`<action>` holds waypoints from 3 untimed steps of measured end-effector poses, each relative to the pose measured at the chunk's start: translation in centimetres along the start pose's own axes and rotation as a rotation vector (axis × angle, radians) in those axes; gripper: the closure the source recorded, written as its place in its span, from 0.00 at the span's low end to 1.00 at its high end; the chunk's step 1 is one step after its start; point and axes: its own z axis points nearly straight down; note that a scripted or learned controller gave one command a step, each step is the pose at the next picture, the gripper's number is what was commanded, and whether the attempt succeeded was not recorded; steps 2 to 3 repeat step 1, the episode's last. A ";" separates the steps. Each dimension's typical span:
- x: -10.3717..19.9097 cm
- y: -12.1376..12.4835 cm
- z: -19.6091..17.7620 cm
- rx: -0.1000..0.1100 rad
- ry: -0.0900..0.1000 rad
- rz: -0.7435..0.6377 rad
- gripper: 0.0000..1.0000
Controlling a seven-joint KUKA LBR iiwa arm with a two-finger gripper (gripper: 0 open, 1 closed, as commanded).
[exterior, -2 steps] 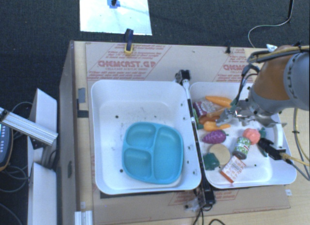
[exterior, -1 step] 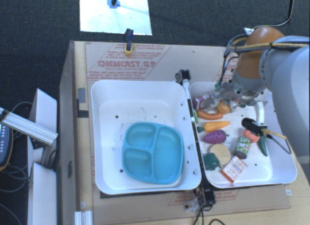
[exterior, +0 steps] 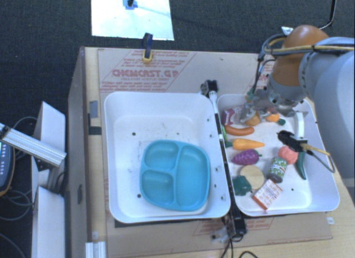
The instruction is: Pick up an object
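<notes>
My gripper (exterior: 250,109) hangs low over the far left corner of the right bin (exterior: 324,196), on the grey arm with its orange band (exterior: 294,57). Directly beside it lie a small orange piece (exterior: 254,120) and a dark red piece (exterior: 228,117). An orange sausage (exterior: 239,131) and a carrot (exterior: 248,144) lie just in front of it. I see nothing clearly held.
Further forward in the right bin are a purple fruit (exterior: 246,156), a pale disc (exterior: 253,176), a dark green piece (exterior: 241,185), a red and white packet (exterior: 267,194), a small can (exterior: 277,169), a pink fruit (exterior: 287,153) and a green vegetable (exterior: 301,165). The left bin (exterior: 127,112) holds a blue divided plate (exterior: 175,175).
</notes>
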 end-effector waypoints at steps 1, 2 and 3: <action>5.4 -7.4 -9.2 -0.015 0.000 -0.003 1.00; 5.4 -7.4 -9.2 -0.015 0.000 -0.003 1.00; 5.4 -7.4 -9.2 -0.015 0.000 -0.003 1.00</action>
